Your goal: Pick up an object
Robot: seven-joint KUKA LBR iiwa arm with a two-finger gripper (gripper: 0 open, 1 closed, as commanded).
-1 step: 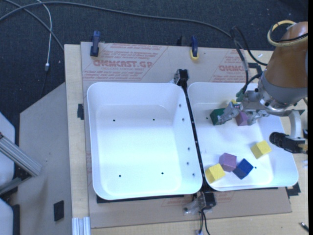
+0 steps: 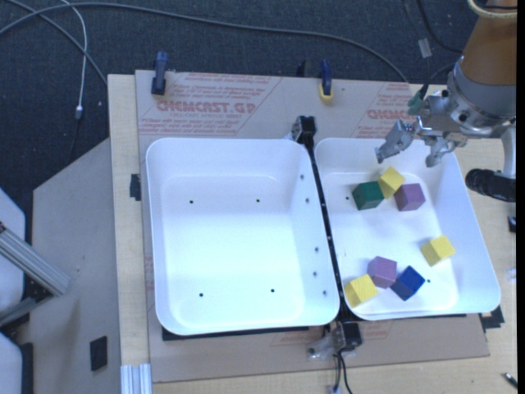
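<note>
My gripper (image 2: 413,150) hangs open over the far edge of the right bin (image 2: 467,245), nothing between its fingers. Just below it lie a yellow block (image 2: 391,179), a green block (image 2: 368,195) and a purple block (image 2: 409,196), close together. Another yellow block (image 2: 439,249) sits toward the bin's right side. At the near edge a purple block (image 2: 382,268), a blue block (image 2: 408,282) and a yellow block (image 2: 360,290) cluster.
The left bin (image 2: 164,220) stands beside the right one, their rims meeting at a black clip (image 2: 305,127). Blue (image 2: 160,62) and yellow (image 2: 326,89) clamps hold the cardboard sheet at the back. Cables cross the dark floor behind.
</note>
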